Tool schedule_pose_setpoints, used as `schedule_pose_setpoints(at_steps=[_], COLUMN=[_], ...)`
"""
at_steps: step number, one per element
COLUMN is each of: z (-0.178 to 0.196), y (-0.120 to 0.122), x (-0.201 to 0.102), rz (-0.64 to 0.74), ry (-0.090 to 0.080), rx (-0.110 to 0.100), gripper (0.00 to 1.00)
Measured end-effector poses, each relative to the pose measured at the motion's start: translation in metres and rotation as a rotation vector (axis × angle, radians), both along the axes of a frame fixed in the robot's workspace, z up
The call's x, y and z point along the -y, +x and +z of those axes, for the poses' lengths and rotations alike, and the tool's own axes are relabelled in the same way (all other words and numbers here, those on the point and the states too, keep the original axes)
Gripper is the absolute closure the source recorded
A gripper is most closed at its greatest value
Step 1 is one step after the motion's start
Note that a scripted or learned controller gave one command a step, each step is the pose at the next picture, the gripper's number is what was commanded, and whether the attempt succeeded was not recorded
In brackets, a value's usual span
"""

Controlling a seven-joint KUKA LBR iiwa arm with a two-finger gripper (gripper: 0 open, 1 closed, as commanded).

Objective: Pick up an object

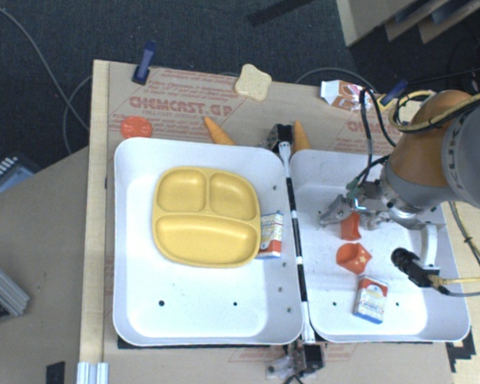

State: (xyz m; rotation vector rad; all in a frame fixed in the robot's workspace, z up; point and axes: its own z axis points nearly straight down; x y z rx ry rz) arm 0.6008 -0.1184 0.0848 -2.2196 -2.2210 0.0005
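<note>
My gripper (345,211) hangs low over the upper left part of the right bin (430,328), reaching in from the right. Directly under and touching it is a small orange-red block (351,226); the view does not show whether it is gripped. A second orange-red cup-like piece (353,257) lies just below it on the bin floor. A small red, white and blue carton (371,299) lies nearer the front. In the left bin (203,310) rests a yellow divided plate (206,217), with a small printed carton (270,235) at that bin's right wall.
Behind the bins on the bench lie a blue item (144,61), a bread-like piece (253,81), an orange carrot shape (219,132), an orange disc (133,126) and a white-and-orange packet (342,93). The front half of the left bin is bare floor.
</note>
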Motion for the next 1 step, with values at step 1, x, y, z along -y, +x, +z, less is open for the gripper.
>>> schedule_pose_setpoints(at_steps=[1], z=[0.0101], y=[0.0005], x=[0.0003], rz=[-0.001], ry=[-0.001], rx=[0.002], gripper=[1.0])
